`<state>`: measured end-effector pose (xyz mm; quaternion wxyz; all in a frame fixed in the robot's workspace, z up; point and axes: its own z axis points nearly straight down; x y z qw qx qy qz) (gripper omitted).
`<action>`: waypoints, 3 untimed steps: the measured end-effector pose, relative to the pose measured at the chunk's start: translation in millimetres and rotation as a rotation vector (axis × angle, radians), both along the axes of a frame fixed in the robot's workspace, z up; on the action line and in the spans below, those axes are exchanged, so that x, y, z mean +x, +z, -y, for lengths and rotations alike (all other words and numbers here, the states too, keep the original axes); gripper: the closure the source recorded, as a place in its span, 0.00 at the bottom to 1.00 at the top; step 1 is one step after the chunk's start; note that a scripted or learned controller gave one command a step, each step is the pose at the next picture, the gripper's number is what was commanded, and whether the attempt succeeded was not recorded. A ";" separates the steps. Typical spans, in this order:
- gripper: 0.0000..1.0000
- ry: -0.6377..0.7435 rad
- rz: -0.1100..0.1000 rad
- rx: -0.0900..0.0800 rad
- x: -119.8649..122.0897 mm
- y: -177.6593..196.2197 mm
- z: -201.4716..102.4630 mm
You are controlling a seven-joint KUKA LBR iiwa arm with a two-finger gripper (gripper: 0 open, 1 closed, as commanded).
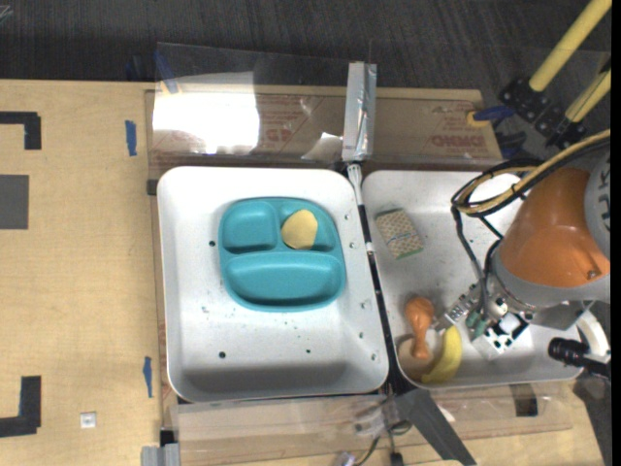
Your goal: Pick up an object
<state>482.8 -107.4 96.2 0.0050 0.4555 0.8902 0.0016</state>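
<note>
Overall, desk: a tan board surface (78,289) carrying two shallow white bins side by side, with black corner marks and bits of blue tape on its left part.
Arm: grey with an orange band (548,236), coming in from the right and leaning over the right bin; black and yellow cables loop across the top of it.
Left bin: white (194,348), with a few dark specks on its floor and a teal tray near its middle.
Right bin: white (441,197), touching the left bin along a shared edge; it holds a sponge, a banana and an orange toy.
Clear sheet: a shiny plastic panel (209,115) standing along the far side of the left bin, catching a bright glare.
Tray: teal and divided (281,280), with two small far compartments and one wide near compartment.
Gripper: low over the near part of the right bin (475,316), just right of the banana; whether it is spread or pressed together I cannot tell.
Banana: yellow and curved (446,355), lying at the near edge of the right bin, touching the orange toy.
Orange toy: a knobbly orange piece (419,320), just left of the banana.
Sponge: a pale speckled rectangle (400,233), in the far left part of the right bin, well apart from the banana.
Yellow lump: a rounded piece (299,229) sitting in the tray's far right compartment.
</note>
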 end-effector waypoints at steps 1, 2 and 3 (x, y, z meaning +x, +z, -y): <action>1.00 0.095 -0.008 0.003 40.1 88.0 -95.3; 1.00 0.396 -0.010 -0.001 -0.8 159.4 -80.6; 1.00 0.812 -0.008 -0.003 9.9 199.0 -70.3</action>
